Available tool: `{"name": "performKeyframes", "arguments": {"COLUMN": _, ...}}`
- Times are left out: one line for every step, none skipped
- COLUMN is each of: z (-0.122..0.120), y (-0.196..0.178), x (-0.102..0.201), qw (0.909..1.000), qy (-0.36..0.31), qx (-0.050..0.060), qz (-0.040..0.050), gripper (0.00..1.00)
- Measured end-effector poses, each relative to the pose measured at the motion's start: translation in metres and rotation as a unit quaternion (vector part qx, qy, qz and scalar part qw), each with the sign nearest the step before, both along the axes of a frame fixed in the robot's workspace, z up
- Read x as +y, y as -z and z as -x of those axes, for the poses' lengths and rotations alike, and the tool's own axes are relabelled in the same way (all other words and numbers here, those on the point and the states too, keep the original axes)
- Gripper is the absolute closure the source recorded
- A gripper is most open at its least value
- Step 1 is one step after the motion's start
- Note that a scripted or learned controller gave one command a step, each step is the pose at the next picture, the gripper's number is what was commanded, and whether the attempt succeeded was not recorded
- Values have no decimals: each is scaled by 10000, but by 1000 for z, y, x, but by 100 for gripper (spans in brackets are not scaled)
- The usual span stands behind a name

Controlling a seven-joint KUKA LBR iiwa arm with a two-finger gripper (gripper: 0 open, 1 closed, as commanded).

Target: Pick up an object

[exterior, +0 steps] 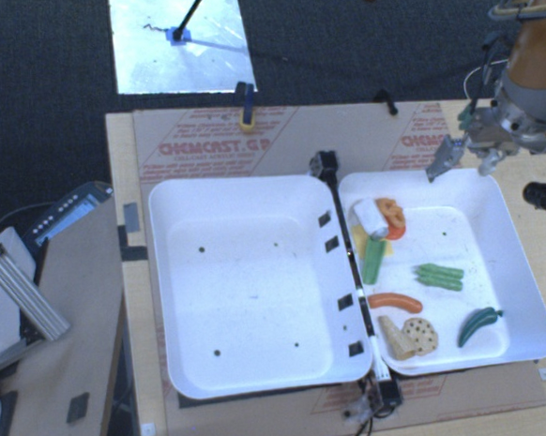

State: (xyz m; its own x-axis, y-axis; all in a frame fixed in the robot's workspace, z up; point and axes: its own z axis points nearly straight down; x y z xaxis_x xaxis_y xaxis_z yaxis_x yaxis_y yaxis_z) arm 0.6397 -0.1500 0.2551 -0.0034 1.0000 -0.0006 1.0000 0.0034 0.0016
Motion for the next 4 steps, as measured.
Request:
{"name": "performKeyframes", "arguments": {"z": 5, "y": 122, "x": -14, "qw": 10000, "qy": 13, "qx": 38, "qz": -6, "gripper": 0}}
{"name": "performKeyframes", "arguments": {"z": 82, "y": 141, "x": 47, "qw": 10000, "qy": 5, "qx": 44, "qz": -21, "gripper": 0}}
{"name": "performKeyframes", "arguments": {"z": 78, "y": 129, "x": 44, "qw": 10000, "qy": 10, "qx": -6, "qz": -2, "gripper": 100}}
{"name": "performKeyframes", "arguments": {"z": 57, "y": -11, "x": 36, "qw": 10000, "qy": -6, "qx": -63, "qz": 13, "gripper": 100}}
